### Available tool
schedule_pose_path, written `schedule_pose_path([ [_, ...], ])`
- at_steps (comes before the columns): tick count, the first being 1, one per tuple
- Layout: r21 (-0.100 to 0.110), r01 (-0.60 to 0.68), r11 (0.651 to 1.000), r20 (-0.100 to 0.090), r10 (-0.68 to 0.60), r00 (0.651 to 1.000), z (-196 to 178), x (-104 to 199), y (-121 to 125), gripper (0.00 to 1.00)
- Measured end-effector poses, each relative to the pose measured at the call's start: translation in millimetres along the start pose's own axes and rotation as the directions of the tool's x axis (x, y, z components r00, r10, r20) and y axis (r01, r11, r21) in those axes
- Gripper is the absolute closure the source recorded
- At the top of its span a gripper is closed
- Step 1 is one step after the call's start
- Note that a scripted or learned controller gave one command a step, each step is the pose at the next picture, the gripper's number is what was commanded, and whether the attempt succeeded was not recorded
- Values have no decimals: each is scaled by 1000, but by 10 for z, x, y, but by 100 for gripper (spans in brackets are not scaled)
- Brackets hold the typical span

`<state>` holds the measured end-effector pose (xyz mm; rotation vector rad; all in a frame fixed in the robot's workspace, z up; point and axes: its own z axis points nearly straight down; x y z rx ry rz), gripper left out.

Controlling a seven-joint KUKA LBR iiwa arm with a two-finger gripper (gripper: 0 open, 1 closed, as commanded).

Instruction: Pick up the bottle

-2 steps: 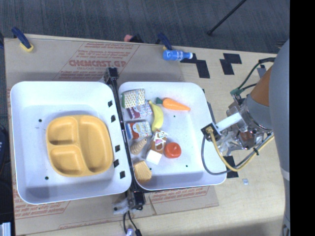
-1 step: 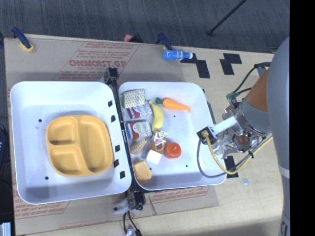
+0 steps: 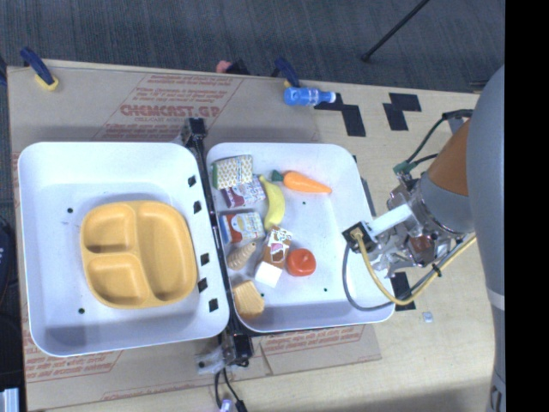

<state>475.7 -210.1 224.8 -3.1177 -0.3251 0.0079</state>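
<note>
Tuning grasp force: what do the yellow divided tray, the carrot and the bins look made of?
Yellow tray: likely molded plastic, matte, with rounded compartment edges and uniform color. Carrot: probably toy plastic, smooth, flat orange with a green tip. Bins: white, thin-walled, apparently formed plastic with a soft sheen on the rounded rims. Resolution leaves all three uncertain.

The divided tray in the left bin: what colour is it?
Yellow. The tray shows plainly in the camera view, lying in the left bin.
</note>
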Motion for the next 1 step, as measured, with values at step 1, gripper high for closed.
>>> schedule_pose_path([
  [1,0,0,1000,0,0,1000,30,1,1,100],
])
